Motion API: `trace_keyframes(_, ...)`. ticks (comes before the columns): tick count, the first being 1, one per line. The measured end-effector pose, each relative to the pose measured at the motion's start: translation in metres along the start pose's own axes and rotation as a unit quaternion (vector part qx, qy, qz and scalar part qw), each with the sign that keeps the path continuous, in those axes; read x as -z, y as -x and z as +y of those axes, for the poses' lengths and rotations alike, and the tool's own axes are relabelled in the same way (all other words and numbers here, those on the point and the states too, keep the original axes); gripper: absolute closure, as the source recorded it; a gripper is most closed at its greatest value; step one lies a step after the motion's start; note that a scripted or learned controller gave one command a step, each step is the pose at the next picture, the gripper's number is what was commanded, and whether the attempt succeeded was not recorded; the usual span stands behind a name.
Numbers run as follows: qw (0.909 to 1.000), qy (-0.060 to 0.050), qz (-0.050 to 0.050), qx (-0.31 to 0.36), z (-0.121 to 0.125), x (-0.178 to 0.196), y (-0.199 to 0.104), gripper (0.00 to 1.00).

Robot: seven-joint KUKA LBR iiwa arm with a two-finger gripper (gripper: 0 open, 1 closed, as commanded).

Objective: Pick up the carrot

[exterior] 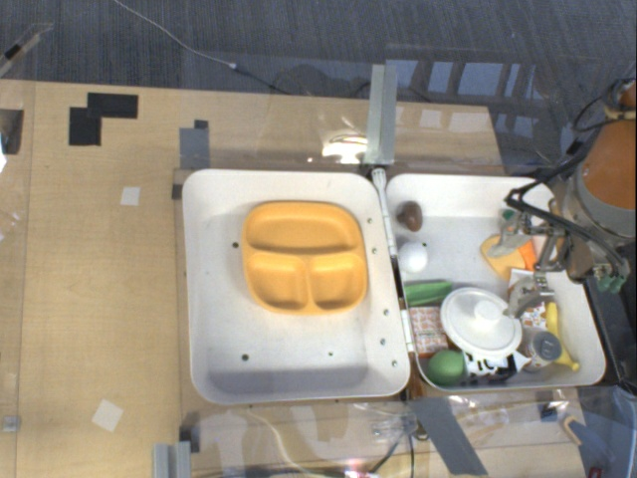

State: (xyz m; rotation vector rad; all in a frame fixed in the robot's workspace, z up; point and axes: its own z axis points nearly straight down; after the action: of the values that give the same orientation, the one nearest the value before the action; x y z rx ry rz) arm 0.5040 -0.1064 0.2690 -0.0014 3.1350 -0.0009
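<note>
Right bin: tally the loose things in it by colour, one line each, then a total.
Green: 2, cucumber and lime
White: 2, egg and lidded pot
Yellow: 2, banana and cheese wedge
Brown: 1, the round thing
Orange: 1, carrot
Total: 8

The arm (607, 182) reaches in from the right edge of the camera view, its orange band uppermost and the grey wrist below it. The wrist points down and leftward, carrying the hand (532, 267) low, with dark cables looping beside it. The metal fingers (526, 297) hang downward; how wide they stand cannot be made out.
</note>
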Motion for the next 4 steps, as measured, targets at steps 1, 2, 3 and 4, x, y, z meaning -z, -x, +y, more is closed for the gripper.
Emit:
trace_keyframes(1,0.9999,0.001,0.004,0.009,-0.01,-0.115,0.058,0.0)
trace_keyframes(2,0.9842,0.0,-0.002,0.177,-0.041,-0.153,0.117,0.0)
trace_keyframes(3,0.9667,-0.004,-0.006,0.256,-0.052,-0.178,0.112,0.0)
trace_keyframes(4,0.9676,-0.003,-0.006,0.253,-0.027,-0.178,0.119,0.0)
